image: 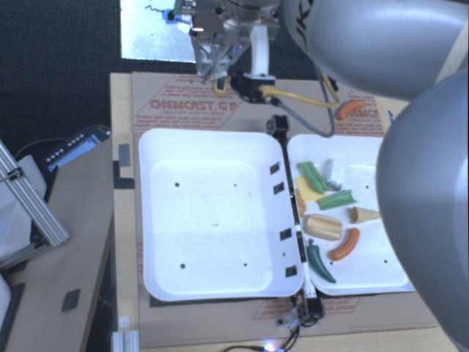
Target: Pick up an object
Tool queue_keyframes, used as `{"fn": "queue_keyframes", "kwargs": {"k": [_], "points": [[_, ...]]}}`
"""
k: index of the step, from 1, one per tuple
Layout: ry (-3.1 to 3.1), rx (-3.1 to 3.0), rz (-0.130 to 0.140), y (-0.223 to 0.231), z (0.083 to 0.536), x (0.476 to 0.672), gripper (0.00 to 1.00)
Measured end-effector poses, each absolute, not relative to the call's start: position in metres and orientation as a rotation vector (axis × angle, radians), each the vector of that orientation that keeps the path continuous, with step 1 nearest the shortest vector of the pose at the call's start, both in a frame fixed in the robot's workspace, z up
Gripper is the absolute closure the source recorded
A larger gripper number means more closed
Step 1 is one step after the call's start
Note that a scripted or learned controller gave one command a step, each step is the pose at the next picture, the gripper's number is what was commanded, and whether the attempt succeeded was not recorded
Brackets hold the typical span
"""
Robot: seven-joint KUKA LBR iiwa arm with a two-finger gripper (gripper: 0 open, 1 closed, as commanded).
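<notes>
A: Cardboard-topped bench (183,101), two white bins; where's the gripper (212,68)?

B: Top centre of the frame, above the bins' far edge, carrying nothing I can see.

A: And the target?

B: The bread roll (323,227), in the right bin (366,281), lies lower right of it, long axis roughly left-right.

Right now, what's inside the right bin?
Right bin: toy foods clustered at its left side, including green pieces, a sausage, a tan roll. The arm covers its right part.

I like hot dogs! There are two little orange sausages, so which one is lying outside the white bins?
The orange sausage on the cardboard above the right bin. It lies on the bench. The other sausage lies inside that bin, beside the bread roll.
</notes>
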State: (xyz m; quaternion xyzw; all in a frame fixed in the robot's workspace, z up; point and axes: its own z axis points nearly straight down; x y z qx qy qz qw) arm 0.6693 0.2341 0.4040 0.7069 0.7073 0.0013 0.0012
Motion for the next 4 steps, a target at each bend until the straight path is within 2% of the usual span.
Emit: {"fn": "queue_keyframes", "kwargs": {"k": [1,2,3,4], "points": [[2.221,2.22,0.002,0.234,0.396,0.669,1.0],[2.224,2.212,0.021,0.235,0.525,0.627,1.0],[2.218,2.223,0.002,0.187,0.525,0.607,1.0],[2.234,2.218,-0.015,0.237,0.384,0.606,1.0]]}}
